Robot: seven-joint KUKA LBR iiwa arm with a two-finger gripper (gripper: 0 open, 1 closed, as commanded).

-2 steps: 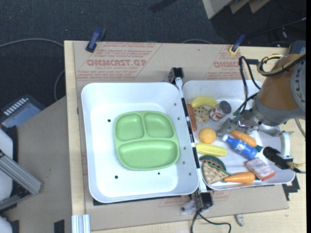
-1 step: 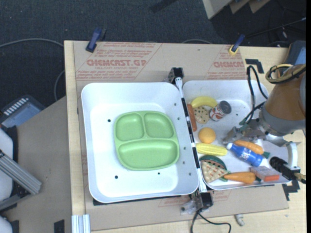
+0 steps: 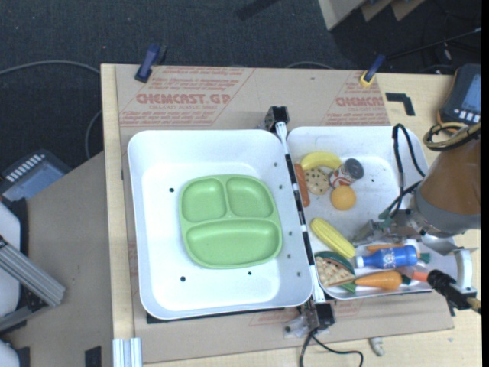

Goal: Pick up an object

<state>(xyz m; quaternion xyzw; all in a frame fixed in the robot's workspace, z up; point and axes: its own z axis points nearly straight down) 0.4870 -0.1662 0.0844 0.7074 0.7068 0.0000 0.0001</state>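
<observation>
Toys crowd right bin, perhaps under arm

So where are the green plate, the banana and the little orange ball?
green plate [image 3: 229,232]: camera view, bottom compartment's floor.
banana [image 3: 319,160]: camera view, middle of its curve.
orange ball [image 3: 343,197]: camera view, its top centre.

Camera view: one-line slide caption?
Arm over right bin of toy food; green divided plate in left bin.
</observation>
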